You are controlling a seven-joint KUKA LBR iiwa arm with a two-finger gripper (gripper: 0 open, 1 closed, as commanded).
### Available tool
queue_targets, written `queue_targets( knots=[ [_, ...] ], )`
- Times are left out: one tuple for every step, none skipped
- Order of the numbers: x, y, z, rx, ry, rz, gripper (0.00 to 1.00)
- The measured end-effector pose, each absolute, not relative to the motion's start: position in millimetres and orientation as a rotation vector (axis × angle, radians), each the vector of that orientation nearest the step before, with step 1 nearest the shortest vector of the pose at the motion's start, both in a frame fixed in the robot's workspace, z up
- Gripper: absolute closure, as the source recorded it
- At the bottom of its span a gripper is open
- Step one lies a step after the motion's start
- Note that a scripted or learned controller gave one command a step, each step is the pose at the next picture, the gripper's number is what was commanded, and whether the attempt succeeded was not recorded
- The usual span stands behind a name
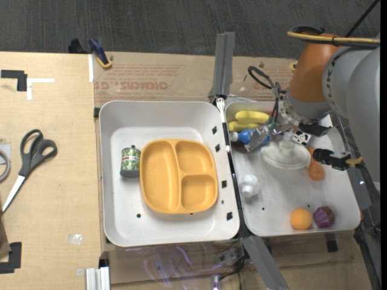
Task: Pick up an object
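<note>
Plainly low over the back of the right bin (338,189), claw (277,129), hanging beneath the orange-banded wrist; wide or narrow, cannot tell from this angle.

Just beside it, toward the divider: yellow banana (251,118), lying flat along the bin's back wall, touching a blue-and-silver item (253,139) too blurred to name. Probably the handiest pick. Looks smooth, curved, evenly bright yellow. Likely a light toy, stiff enough to bear a squeeze, a little slippery on its rounded skin, not fragile. Best taken across the thick middle, square to its length, not at the tapering ends; little room against the wall, so risk of a glancing grab.

Further out in that bin: clear dish (286,157), white lump (249,186), orange ball (300,219), purple object (323,216). Beyond, in the left bin (115,216): yellow divided plate (179,175), green can (129,161).
</note>
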State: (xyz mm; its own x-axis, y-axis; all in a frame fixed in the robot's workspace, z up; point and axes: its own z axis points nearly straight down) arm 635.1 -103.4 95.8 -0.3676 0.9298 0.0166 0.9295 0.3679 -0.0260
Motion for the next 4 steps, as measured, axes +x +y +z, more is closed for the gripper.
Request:
queue_targets(
  knots=[
    [647.0, -100.8, 91.8, -2.091, -2.269, 0.053, 0.00],
    [651.8, -100.9, 93.0, -2.353, -2.040, 0.037, 0.00],
    [651.0, -101.3, 102.0, -2.350, -2.041, 0.045, 1.00],
    [659.2, -28.0, 192.2, -2.435, -1.987, 0.001, 1.00]
  ],
)
